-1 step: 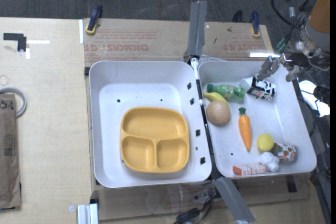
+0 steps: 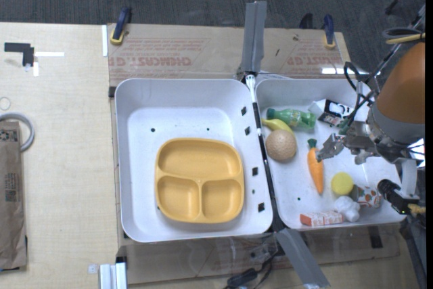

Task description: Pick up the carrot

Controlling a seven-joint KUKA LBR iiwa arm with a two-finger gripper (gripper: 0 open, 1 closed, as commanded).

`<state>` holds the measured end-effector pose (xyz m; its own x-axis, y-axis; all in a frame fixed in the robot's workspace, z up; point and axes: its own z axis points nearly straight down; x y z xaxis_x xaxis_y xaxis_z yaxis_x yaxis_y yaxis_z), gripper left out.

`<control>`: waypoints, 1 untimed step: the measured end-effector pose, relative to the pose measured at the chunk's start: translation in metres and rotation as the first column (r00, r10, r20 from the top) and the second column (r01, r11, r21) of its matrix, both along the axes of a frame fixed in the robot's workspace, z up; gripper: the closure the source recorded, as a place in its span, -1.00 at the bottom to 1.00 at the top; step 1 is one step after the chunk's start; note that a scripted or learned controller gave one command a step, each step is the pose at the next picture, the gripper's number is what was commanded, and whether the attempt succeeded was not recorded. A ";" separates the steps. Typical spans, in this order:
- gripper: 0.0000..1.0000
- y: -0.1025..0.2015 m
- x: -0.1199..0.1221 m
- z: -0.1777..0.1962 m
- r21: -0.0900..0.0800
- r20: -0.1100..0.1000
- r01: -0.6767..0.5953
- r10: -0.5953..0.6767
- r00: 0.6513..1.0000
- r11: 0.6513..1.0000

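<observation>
I'm getting bright, even overhead light with soft, short shadows. The left bin (image 2: 128, 166) shows mild glare along its white rim from nine to six o'clock, and the yellow tray (image 2: 199, 179) has a gentle sheen. The carpet at twelve o'clock reads dark and grainy. Detail is soft in the cluttered right bin (image 2: 298, 213); labels there are unreadable.

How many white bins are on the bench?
2. The left bin holds a yellow divided plate. The right bin beside it holds the carrot and other items.
</observation>
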<state>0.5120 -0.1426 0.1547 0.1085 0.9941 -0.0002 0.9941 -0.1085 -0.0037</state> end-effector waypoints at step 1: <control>-1.00 0.008 0.002 -0.064 0.000 0.000 0.051 -0.051 0.999 0.999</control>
